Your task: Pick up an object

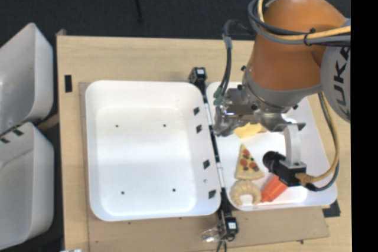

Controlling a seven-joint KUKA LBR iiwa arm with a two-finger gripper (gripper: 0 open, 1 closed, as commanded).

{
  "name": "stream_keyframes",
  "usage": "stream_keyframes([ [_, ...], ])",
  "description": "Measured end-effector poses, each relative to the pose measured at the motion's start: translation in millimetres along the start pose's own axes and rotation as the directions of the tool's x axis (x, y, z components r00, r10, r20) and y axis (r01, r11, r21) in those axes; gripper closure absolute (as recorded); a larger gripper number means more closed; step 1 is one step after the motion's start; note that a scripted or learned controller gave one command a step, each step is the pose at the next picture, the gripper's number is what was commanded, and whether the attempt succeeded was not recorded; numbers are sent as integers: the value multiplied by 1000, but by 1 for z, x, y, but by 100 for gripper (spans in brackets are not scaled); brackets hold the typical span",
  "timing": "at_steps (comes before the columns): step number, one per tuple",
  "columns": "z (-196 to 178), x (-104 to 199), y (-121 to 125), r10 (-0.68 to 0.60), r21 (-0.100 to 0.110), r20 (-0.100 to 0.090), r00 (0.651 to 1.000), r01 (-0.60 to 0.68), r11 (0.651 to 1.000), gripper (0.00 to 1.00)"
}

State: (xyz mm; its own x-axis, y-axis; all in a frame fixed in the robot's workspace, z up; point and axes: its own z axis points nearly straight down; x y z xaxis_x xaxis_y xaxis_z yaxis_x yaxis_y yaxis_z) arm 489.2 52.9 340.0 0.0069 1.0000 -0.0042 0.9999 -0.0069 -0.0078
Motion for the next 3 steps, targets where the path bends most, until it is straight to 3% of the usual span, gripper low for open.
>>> stream_keyframes([
  [1, -126, -23, 0, -7, -24, -5, 1000, 7, 1000, 100],
  [2, -146, 47, -1, -16, -12, -5, 1000, 16, 1000, 100],
  [3, -146, 55, -1, -10, -10, -4, 1000, 10, 1000, 100],
])
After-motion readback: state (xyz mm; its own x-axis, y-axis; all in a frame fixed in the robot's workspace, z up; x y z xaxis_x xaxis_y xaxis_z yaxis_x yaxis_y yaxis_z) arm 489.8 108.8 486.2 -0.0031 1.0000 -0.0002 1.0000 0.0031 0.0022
